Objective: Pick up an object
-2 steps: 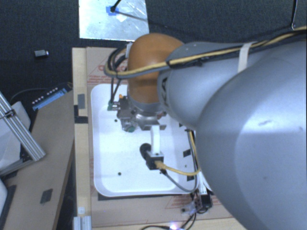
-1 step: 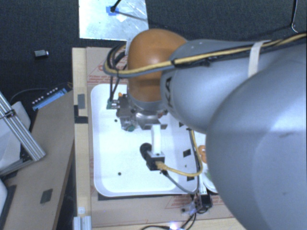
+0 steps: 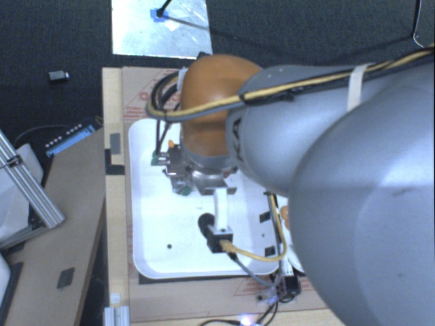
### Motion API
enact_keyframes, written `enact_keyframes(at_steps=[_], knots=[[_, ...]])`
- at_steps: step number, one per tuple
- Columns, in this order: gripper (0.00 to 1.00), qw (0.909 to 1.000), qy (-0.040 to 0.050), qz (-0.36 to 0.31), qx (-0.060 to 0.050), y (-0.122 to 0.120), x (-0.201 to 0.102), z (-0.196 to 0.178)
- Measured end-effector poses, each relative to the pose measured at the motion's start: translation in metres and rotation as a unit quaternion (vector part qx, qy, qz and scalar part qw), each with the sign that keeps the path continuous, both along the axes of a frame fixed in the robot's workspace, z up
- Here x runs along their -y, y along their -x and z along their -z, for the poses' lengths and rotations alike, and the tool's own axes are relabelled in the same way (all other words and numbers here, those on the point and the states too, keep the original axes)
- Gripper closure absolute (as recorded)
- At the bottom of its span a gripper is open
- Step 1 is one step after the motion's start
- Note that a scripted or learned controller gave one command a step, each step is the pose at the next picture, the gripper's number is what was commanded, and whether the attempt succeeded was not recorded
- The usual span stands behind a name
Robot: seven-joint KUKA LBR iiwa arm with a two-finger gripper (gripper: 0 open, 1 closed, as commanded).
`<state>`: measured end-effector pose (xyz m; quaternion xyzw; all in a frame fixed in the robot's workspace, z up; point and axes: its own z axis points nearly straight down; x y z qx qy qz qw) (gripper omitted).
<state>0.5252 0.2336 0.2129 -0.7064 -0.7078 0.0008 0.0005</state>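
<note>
My grey arm reaches in from the right and covers most of the view, with its orange band (image 3: 207, 104) over the back of the left white bin (image 3: 146, 209). Below the band, the gripper (image 3: 182, 182) hangs low over the bin's middle, seen from above and largely hidden by the wrist. A white bar with a black end piece (image 3: 219, 238) and a yellow cable sticks out from the wrist toward the bin's front. A small dark shape (image 3: 204, 223) lies beside that bar; I cannot tell whether it is an object or part of the tool. A small orange thing (image 3: 284, 216) peeks out under the arm at the right.
The left bin's white floor shows bare at its left and front parts. A wooden bench edge (image 3: 112, 182) runs along the bin's left side. Aluminium rails (image 3: 27, 189) stand at the far left. Loose cables (image 3: 272, 294) lie at the bin's front right corner.
</note>
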Motion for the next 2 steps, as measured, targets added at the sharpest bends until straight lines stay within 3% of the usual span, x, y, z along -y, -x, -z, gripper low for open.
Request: enact_keyframes(at_steps=[1, 2], knots=[[1.00, 1.0000, -0.0009, -0.001, 0.002, 0.000, 0.000, -0.024], [1.00, 1.0000, 0.0000, -0.001, 0.000, 0.010, 0.000, -0.017]])
